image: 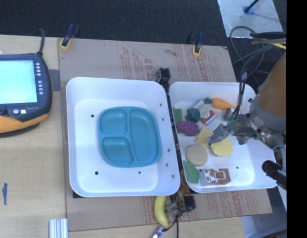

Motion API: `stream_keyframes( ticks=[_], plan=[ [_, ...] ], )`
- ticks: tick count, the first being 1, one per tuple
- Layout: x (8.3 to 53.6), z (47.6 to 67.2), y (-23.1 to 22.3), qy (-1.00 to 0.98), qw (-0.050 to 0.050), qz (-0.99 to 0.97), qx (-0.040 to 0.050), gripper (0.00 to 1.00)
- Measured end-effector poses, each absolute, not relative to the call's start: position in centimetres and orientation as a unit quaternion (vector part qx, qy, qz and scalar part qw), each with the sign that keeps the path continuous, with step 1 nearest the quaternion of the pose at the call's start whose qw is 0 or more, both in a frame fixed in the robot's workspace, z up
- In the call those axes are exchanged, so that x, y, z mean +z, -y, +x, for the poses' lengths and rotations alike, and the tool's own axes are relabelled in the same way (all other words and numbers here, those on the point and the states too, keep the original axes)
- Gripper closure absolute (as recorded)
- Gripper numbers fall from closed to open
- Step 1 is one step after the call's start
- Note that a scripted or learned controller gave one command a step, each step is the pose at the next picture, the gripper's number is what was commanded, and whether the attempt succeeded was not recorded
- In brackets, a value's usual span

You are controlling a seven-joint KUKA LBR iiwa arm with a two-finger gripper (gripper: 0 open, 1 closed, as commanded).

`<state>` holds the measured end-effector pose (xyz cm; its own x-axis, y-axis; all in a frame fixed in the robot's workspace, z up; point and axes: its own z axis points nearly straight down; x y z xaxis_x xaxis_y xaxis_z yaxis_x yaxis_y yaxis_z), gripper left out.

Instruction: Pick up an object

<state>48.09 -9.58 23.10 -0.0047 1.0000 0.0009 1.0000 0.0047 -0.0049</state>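
The right white bin (252,175) holds several toy foods. Among them are an orange carrot (222,103), purple grapes (187,128), a dark teal piece (193,114), a small red and white box (208,116), a tan round cookie (196,155), a green piece (191,172) and a printed carton (214,176). My gripper (223,132) hangs over the middle of this bin, reaching in from the right. It is just above a yellow piece (221,148) and beside a pale yellow wedge (203,136). Nothing visibly sits in its grasp.
The left white bin (79,133) holds a blue divided plate (129,135). A banana (161,211) lies on the bench below the bins. A tablet-like pendant (19,90) sits at the far left. Clamps and cables stand at the back and right.
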Motion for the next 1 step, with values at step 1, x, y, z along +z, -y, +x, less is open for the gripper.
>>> stream_keyframes(
  ticks=[1],
  plan=[
    [16.35, 50.41, 14.84, 0.709, 0.002, -0.705, 0.0022, 0.0]
  ],
)
